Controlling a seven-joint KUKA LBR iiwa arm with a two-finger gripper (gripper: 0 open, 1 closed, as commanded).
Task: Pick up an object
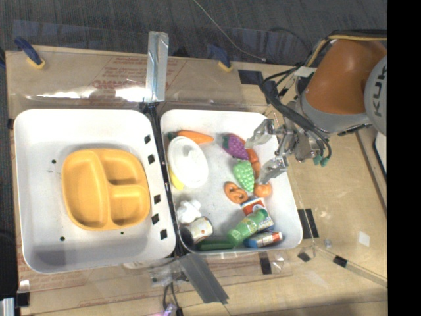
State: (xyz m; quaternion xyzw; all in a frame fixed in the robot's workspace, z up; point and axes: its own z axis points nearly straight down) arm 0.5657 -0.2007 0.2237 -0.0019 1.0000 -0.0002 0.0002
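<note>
We are looking down on a worktop (342, 229) carrying two shallow white bins side by side. The left bin (33, 176) is holding a yellow divided plate (105, 188), which is lying flat near its middle.

The right bin (217, 117) is holding a clutter of toy food and small things. A carrot (195, 137) is lying along the upper wall, with a purple bunch of grapes (235, 145) just beside it to the right. A white bowl (187, 162) is sitting near the left wall. A green bunch of grapes (244, 176) is lying near the middle, with an orange piece (233, 191) touching its lower left. Lower down, a white figure (189, 210) is sitting above a small tin can (200, 228), and a green bottle (250, 226) is lying tilted beside a dark green cucumber (214, 245) along the lower wall.

The arm is reaching in from the right, and its pincer (270, 151) is hanging over the right edge of the right bin, close to the two grape bunches. Its fingers (272, 168) are standing spread apart, and nothing is showing between them.
</note>
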